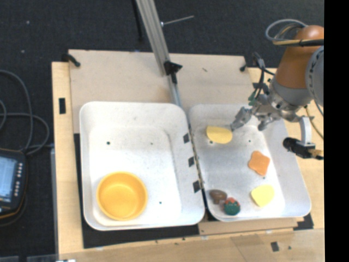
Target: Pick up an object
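Pincer: I see it spread apart, grasping nothing, poised just beside the yellow piece in the right bin.

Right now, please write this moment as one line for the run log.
hand: open, above right bin, beside yellow piece | holding: nothing | left bin: yellow bowl | pick: not done
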`<state>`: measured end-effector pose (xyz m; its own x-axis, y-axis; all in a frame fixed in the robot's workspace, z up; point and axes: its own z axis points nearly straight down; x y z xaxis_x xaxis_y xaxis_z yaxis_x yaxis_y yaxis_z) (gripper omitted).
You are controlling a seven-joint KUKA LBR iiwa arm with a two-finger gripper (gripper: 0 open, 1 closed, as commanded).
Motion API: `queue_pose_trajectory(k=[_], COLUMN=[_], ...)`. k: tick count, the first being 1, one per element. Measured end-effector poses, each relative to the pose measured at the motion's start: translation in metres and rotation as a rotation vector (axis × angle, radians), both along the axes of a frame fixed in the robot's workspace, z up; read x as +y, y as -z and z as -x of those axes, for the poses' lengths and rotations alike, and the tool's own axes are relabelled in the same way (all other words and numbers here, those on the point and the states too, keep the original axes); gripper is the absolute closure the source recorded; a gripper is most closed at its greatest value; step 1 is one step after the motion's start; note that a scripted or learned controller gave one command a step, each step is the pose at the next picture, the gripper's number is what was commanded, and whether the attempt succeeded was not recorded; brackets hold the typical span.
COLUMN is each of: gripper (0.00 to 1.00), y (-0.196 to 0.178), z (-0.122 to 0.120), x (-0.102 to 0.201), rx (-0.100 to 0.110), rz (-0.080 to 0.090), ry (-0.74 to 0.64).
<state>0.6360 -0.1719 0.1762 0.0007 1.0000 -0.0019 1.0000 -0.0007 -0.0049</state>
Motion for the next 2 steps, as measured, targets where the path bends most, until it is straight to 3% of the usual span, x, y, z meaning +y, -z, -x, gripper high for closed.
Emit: queue_pose_trajectory(k=[1,2], gripper=[0.00,0.00], y=[0.062,0.076], z=[0.002,0.002], x=[0.004,0.003], rx=[0.000,-0.004], rz=[-0.001,0.001], ry=[0.000,0.001])
